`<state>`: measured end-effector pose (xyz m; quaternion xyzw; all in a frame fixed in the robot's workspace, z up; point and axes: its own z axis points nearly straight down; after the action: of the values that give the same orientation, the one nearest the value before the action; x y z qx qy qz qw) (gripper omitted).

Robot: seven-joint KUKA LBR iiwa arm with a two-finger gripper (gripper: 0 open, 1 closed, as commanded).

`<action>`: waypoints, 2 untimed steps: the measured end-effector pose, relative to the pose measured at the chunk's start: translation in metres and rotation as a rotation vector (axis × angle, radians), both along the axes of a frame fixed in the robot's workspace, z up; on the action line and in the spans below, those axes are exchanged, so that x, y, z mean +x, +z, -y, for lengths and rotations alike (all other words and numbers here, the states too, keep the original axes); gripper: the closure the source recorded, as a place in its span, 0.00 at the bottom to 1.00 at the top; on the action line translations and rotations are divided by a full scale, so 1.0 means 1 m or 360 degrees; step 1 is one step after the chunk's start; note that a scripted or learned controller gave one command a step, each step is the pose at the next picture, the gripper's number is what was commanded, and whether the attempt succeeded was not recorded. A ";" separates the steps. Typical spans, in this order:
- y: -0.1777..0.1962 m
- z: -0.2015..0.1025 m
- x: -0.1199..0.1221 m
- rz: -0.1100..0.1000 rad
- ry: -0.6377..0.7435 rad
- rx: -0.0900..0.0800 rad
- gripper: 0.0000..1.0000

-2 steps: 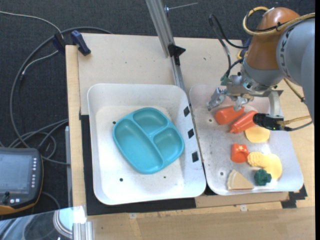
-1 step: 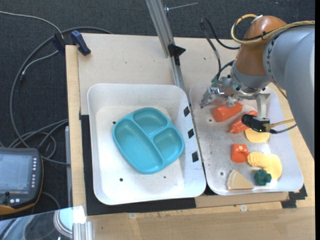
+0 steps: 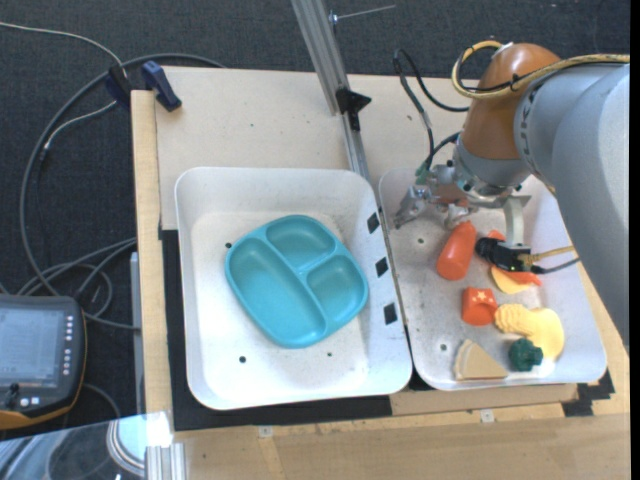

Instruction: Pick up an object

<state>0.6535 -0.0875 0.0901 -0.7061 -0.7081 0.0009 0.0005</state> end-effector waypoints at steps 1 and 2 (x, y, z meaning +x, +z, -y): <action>0.011 -0.001 0.001 0.0001 0.0002 0.0002 1.00; 0.071 0.007 0.004 0.0009 -0.0005 0.0001 1.00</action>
<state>0.6577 -0.0941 0.1615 -0.7071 -0.7071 -0.0013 -0.0012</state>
